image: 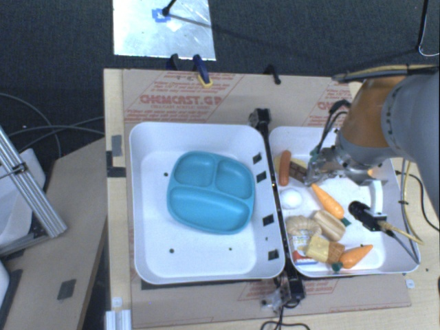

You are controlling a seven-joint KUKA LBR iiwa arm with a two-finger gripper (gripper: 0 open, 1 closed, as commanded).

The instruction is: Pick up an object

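The right bin (pixel 389 267) holds several toy foods. An orange sausage (pixel 284 167) lies at its far left beside a small brown piece (pixel 298 171). Below them are a white egg (pixel 292 199), an orange carrot (pixel 327 200), a tan bun (pixel 329 224) and a beige lumpy piece (pixel 300 225). A yellow cheese block (pixel 318 248) and a second carrot (pixel 357 255) lie along the front. My gripper (pixel 314 172) is down in this bin, just right of the brown piece and above the first carrot's upper end. Nothing shows held in it.
The left bin (pixel 148 205) holds a blue divided plate (pixel 210 191) in its middle. The black divider (pixel 269 184) between the bins runs close to the sausage. The arm's grey body and orange band cover the right bin's upper right part.
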